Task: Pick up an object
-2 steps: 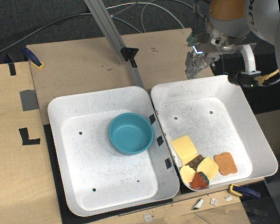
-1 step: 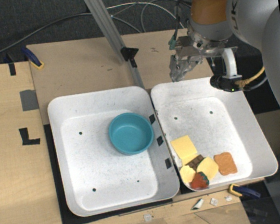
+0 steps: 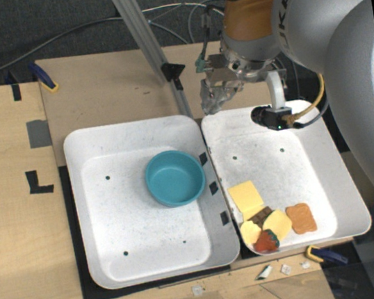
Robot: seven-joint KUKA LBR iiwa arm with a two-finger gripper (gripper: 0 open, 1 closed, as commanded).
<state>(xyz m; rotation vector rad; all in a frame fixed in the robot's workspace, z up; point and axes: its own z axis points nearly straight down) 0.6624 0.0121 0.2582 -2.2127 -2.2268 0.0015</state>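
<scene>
Camera view, looking down at a slant: the gripper [image 3: 219, 96] hangs over the far edge of the worktop, just above the far left corner of the right bin [image 3: 315, 160], close to the seam where the two bins meet. Whether it is released or clenched I cannot tell; nothing is visible in its grasp.

Likely targets sit well apart from it. A cluster lies in the near part of the right bin: a yellow block [image 3: 246, 198] nearest the gripper, then a smaller yellow piece [image 3: 278, 222], a red object [image 3: 265, 241] at the near edge, and an orange-brown piece [image 3: 301, 218] toward the near right corner. The pieces crowd together, several touching, so a clean grasp on one looks awkward. The left bin [image 3: 102, 194] holds a teal bowl [image 3: 174, 177], alone near its centre and close to its right edge.

From the gripper, the cluster lies almost straight toward the near edge; the bowl lies toward the near edge and to the view's left. The yellow block's long axis runs roughly from far to near, slightly tilted.
</scene>
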